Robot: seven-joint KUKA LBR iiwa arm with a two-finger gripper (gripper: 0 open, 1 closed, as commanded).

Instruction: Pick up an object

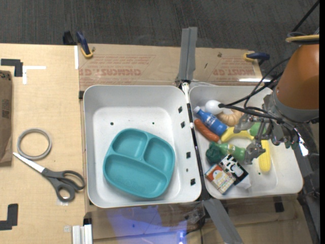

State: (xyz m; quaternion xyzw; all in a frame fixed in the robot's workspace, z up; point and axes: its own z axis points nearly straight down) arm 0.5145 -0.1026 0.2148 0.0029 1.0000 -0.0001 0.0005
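My gripper (250,136) hangs low over the middle of the right bin (284,184), reaching in from the right under the orange wrist band. Its two fingers (252,150) stand apart, so it is open. Between and below them lie the end of a yellow banana (234,134) and a green toy (223,151). A yellow corn cob (264,158) lies just right of the lower finger. A blue bottle (210,122), a red-orange sausage (205,131), a tan bun (231,117), a white ball (212,106), a picture card box (220,179) and a black-and-white item (233,168) lie nearby.
The left bin (96,111) holds a teal divided plate (139,162). On the bench to the left lie scissors (53,177) and a tape roll (34,143). Cables run from the arm across the right bin's back edge.
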